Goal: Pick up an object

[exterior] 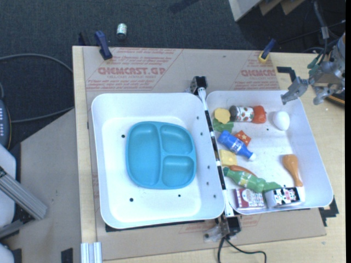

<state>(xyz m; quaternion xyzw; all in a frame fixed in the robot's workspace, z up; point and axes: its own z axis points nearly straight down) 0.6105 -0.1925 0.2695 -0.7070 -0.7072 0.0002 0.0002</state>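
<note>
1. Nearest the camera, along the front wall of the right bin (321, 171), two small cartons sit side by side: a red-and-white one (249, 198) and a black-and-white cow-patterned one (285, 196). Their print is too small to read.
2. Just behind them a green bottle with an orange end (247, 178) lies slanting up toward the divider, and an orange carrot-shaped piece (292, 169) lies alone, its long axis running roughly front to back.
3. Mid-bin now: a blue bottle (236, 144) lies on a diagonal, close to the divider.
4. Over in the left bin (104, 147), a blue sectioned plate (160, 154) lies flat in the middle.
5. Farther back, a white egg (281, 120) sits apart from the clutter, with a dark-and-red can (248, 114) on its side just left of it.
6. At the far right corner, the gripper (299, 89) hovers over the bin's back rim, holding nothing; whether it is spread I cannot tell.
7. My call: the egg is the closest candidate, lying just forward and a little left of the gripper.
8. Farthest off, the bench board reads "CHEMCAST GP" in red, twice.
</note>
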